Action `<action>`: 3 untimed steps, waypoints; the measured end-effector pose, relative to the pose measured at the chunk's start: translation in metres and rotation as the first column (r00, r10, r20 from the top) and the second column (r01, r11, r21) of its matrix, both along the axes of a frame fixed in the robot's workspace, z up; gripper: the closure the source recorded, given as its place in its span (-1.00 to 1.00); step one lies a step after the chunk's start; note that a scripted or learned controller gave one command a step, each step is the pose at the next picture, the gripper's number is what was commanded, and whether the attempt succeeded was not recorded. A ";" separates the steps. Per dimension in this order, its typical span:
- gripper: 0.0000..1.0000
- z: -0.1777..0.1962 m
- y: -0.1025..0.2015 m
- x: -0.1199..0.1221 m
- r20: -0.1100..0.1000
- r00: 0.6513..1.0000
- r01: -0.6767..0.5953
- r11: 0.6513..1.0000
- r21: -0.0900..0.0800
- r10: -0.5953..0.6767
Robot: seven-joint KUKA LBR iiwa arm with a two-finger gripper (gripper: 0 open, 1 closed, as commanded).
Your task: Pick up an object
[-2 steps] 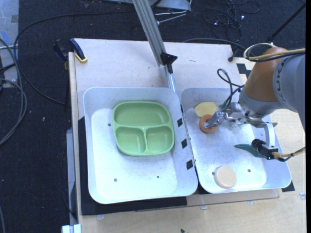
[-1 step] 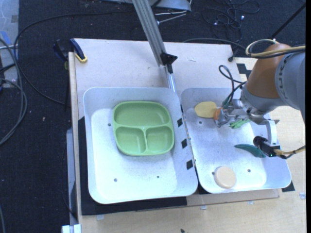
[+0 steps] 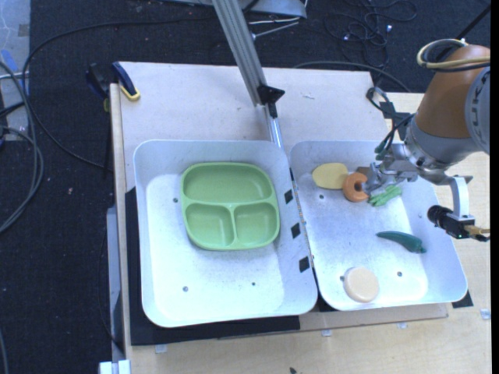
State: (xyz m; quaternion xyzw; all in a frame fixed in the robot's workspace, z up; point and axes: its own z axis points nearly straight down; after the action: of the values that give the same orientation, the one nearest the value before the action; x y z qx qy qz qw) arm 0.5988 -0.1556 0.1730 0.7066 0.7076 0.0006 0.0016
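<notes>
Orange ring-shaped toy point(image 3: 356, 187) beside smooth yellow piece point(image 3: 330, 176), under tool point(image 3: 377, 179).

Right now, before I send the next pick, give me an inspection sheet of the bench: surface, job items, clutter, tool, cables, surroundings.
Surface: two shallow white bins side by side, left bin and right bin, on a pale bench.
Job's things: in the right bin, a yellow piece, an orange ring, a light green piece, a dark green piece and a round cream piece.
Clutter: a green divided plate in the left bin.
Tool: the tool is low over the right bin, beside the orange ring; finger state unclear.
Cables: black cables on the floor, left and behind.
Surroundings: dark floor, a metal pole slanting over the bench.
</notes>
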 end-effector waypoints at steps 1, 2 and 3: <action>1.00 0.053 0.000 0.001 0.003 1.000 -0.001 1.000 0.000 0.001; 1.00 0.044 0.055 -0.010 -0.005 1.000 -0.005 1.000 0.003 0.005; 1.00 0.043 0.109 -0.027 -0.006 1.000 -0.006 1.000 0.003 0.006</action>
State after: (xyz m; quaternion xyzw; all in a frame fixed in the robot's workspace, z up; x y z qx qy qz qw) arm 0.5721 -0.0468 0.2162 0.7046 0.7096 -0.0004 -0.0015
